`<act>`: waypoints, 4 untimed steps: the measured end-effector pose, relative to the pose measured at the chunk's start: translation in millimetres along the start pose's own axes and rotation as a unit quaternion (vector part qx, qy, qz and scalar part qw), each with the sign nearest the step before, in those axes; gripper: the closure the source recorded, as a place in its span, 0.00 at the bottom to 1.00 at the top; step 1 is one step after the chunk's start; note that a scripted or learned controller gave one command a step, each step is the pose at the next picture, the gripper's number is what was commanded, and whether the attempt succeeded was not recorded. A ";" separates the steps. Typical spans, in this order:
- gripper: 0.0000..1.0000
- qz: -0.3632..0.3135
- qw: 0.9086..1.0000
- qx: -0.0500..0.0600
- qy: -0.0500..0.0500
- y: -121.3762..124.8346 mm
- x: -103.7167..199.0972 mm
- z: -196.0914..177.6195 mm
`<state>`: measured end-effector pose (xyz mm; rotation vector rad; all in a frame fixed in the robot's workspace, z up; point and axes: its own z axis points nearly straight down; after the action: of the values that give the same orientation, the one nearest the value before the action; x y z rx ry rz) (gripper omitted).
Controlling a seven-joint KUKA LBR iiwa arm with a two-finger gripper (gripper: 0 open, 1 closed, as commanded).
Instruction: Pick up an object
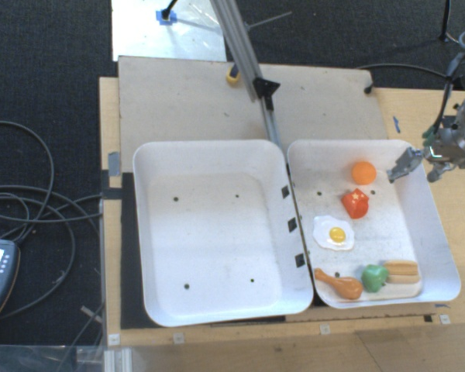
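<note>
The objects for picking all lie in the right bin, and I describe every place relative to this bin. An orange ball sits in its far part, a little toward the right side. Just nearer to the camera than the ball, a red pepper rests on the floor of the bin, close to the ball but apart from it. A fried egg lies around the middle of the bin, toward its left wall. Along the near wall there are three things in a row: a chicken drumstick at the left, a green vegetable in the middle, and a hot dog at the right, which touches the green one. The gripper hangs over the far right corner of the bin, above its rim, to the right of the orange ball and apart from it. Its two fingers are spread apart, and nothing is between them. The left bin stands just beside the right bin, with the rims touching.
</note>
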<state>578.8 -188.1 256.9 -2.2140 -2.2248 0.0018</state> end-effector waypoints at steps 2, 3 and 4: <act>0.00 0.001 1.000 0.000 0.000 -0.4 0.4 39.0; 0.00 0.002 1.000 0.001 0.000 -4.9 1.0 101.1; 0.00 0.002 1.000 0.001 0.000 -11.9 -2.7 160.6</act>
<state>566.4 -190.6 96.3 -2.2176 -2.2186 0.0036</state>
